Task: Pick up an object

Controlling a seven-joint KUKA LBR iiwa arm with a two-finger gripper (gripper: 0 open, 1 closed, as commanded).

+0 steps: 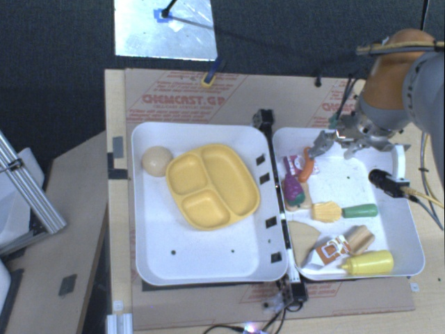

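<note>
My gripper (336, 147) hangs over the back part of the right bin (410, 239), open, with nothing between its fingers. One finger (320, 145) points down-left toward a red-and-white packet (295, 165). Just in front of the packet lies a purple eggplant toy (293, 187). A brush with a green handle (345, 211) lies mid-bin. Near the front are a brown bread-like piece (359, 236), an orange-and-white packet (332, 249) and a yellow bottle (367, 261).
The left bin (149, 256) holds a yellow divided plate (208, 185) and a beige ball (157, 160). A black fitting with a cable (386, 181) sits at the right bin's right side. Black clips (278, 186) run along the divider between the bins.
</note>
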